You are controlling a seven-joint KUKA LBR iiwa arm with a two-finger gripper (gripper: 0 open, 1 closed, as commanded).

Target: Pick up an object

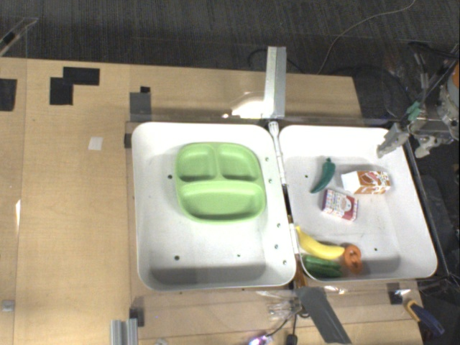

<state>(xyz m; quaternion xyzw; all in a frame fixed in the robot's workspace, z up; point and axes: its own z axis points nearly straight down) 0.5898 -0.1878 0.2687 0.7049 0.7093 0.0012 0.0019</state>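
The right bin (402, 257) holds several items. A dark green pepper (323, 176) lies near its middle. A small white and orange carton (370, 182) sits to the right of the pepper. A pink and white carton (338, 205) lies just below them. Along the near left corner are a yellow banana (318, 246), a green cucumber (321, 267) and an orange fruit (351, 257). My gripper (407, 146) hangs over the bin's far right corner, above and right of the white carton. It is open, with nothing between its fingers.
The left bin (154, 257) bears a light green divided plate (219, 180). A metal post (276, 85) rises behind the rim shared by the two bins. Cables and arm parts crowd the right edge.
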